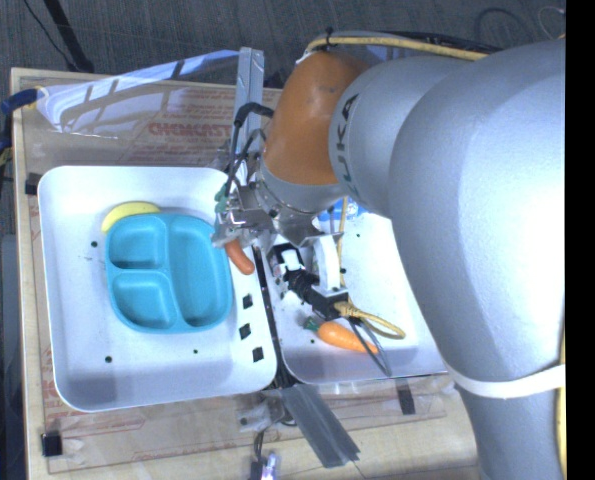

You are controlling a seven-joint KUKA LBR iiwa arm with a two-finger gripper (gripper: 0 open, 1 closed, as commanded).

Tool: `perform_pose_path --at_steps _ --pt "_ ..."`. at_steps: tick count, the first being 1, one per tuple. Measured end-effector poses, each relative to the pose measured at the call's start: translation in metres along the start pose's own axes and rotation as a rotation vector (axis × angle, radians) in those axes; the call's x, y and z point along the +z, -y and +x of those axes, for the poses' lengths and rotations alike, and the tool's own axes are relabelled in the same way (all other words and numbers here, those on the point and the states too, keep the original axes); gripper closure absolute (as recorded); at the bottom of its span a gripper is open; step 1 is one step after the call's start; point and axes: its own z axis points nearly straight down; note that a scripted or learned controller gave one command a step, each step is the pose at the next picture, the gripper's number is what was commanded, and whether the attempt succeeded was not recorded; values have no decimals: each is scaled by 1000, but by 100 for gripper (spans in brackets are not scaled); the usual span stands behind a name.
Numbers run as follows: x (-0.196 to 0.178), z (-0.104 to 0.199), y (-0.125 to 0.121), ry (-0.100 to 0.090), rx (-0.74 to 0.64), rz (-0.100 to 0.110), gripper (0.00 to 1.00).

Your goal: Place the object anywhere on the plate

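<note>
Grey arm [457,188] with orange band [312,118] reaches in from the right and covers most of the right-hand shallow white bin [372,268]. Gripper [235,230] sits low over the seam between the two bins, at the right edge of the left-hand shallow white bin [67,368]. Cannot tell whether the gripper is wide or narrow; its tip is crowded by wrist hardware.

Small orange-red sausage-shaped piece [240,258] lies tilted directly under the gripper tip, just beside the right rim of the blue three-compartment plastic plate [167,268]. Cannot tell whether it is gripped, or whether it touches the plate. It is in none of the compartments.

The plate lies flat in the middle of the left bin. A rounded yellow object [129,211] peeks out from behind its upper-left corner, touching or tucked under the rim.

Right bin, near front wall: an orange toy carrot [339,336] lying on its side, well apart from the plate.
</note>
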Motion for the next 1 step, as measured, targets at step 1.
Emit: perform_pose_path --at_steps 1 --pt "0 0 0 0 0 0 0"
